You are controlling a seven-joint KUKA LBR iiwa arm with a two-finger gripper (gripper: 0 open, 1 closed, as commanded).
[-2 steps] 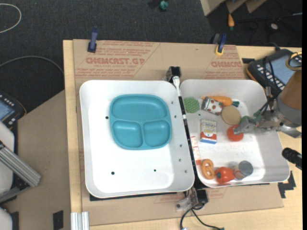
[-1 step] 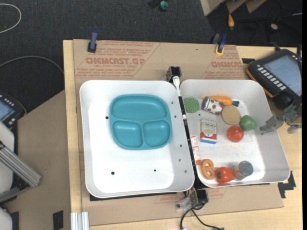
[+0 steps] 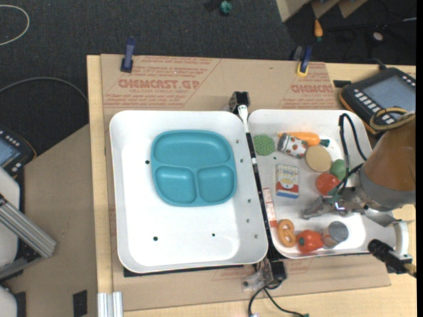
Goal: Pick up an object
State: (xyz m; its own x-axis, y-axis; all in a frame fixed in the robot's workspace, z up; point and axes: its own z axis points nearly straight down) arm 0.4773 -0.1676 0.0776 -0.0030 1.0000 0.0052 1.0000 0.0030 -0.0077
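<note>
1. The gripper (image 3: pixel 316 209) is seen low in the right bin (image 3: pixel 264 123), its fingers parted and nothing held between them.
2. A carton (image 3: pixel 287 180) lies just beyond the fingertips, a tomato (image 3: pixel 326 183) beside the wrist.
3. A blue tray (image 3: pixel 193 166) rests in the left bin (image 3: pixel 132 197).

**Bright toys on white, brown board beneath**

Both bins (image 3: pixel 125 197) are plain white, the left one speckled with a few small black dots. In it lies a sky-blue divided plate (image 3: pixel 193 166). The right bin (image 3: pixel 264 121) is the colourful one: a green dotted disc (image 3: pixel 264 144), an orange carrot (image 3: pixel 305 137) with a green tip, a tan round piece (image 3: pixel 318 158), a red tomato (image 3: pixel 326 183), a white carton (image 3: pixel 287 179) with a red and blue base, an orange pretzel (image 3: pixel 285 231), a red pepper (image 3: pixel 308 241) and a grey disc (image 3: pixel 338 231). The board (image 3: pixel 165 81) underneath is light brown with faded red lettering, pinned by a blue clamp (image 3: pixel 127 53). The arm (image 3: pixel 393 170) shows its orange band over grey.
</note>
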